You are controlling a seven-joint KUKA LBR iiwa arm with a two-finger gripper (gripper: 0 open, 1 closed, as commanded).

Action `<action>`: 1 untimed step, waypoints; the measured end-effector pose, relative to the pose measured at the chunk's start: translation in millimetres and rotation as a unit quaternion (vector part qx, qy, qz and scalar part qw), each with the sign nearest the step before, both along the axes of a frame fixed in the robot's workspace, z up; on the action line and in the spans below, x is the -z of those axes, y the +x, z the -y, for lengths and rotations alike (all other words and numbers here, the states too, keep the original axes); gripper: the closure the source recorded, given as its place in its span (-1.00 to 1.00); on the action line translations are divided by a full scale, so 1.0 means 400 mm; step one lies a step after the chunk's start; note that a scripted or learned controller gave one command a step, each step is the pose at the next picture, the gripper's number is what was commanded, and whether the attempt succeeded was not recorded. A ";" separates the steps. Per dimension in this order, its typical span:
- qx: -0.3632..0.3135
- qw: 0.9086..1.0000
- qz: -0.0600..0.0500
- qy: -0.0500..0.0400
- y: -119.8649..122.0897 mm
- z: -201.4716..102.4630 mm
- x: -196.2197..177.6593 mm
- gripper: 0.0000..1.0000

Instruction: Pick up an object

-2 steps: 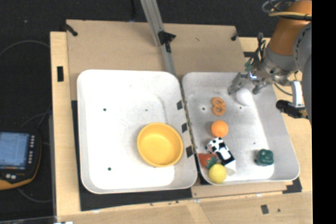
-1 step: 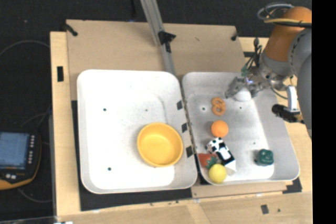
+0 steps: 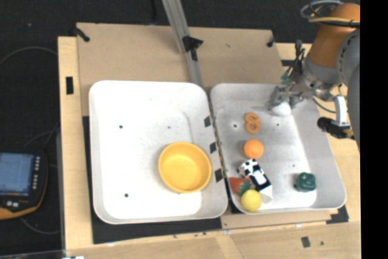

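My gripper (image 3: 284, 99) hangs low over the far right part of the right bin (image 3: 321, 158), on the grey arm with the orange band. A small white object (image 3: 280, 109) lies right beneath its tip; whether the two touch is unclear. Nearer in the same bin lie an orange pretzel-shaped piece (image 3: 252, 122), an orange ball (image 3: 254, 148), a black-and-white toy (image 3: 256, 175), a yellow ball (image 3: 251, 200) with a red piece (image 3: 235, 184) beside it, and a green object (image 3: 305, 181) at the near right.
A yellow bowl (image 3: 185, 167) sits in the left bin (image 3: 133, 112) near its front right. A slanted metal post (image 3: 176, 9) rises behind the bins. A handheld pendant (image 3: 19, 182) lies off the bench at the left.
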State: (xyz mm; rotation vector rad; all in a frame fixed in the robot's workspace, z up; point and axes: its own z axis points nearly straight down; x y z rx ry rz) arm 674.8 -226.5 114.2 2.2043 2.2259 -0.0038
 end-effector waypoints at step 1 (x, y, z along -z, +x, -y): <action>0.003 1.000 -0.001 0.003 0.024 -0.006 -0.132 1.00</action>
